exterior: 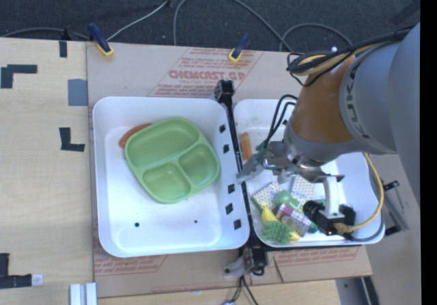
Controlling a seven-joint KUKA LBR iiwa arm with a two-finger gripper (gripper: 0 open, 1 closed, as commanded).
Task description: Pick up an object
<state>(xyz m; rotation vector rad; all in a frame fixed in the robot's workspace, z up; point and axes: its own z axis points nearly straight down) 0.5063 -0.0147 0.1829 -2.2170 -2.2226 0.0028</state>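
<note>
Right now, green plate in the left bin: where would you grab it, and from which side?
Probably the plate's raised outer rim at the lower left corner, coming straight down. It lies flat and tilted in the left bin, too wide to span, so only an edge fits. That corner has bare floor around it; the upper left edge overlaps an orange thing.

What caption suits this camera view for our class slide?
Grey arm reaches over the right bin of small items; a green divided plate lies in the left bin.

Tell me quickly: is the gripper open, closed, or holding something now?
Gripper: cannot be told; it hangs over the right bin above the small toys.
</note>
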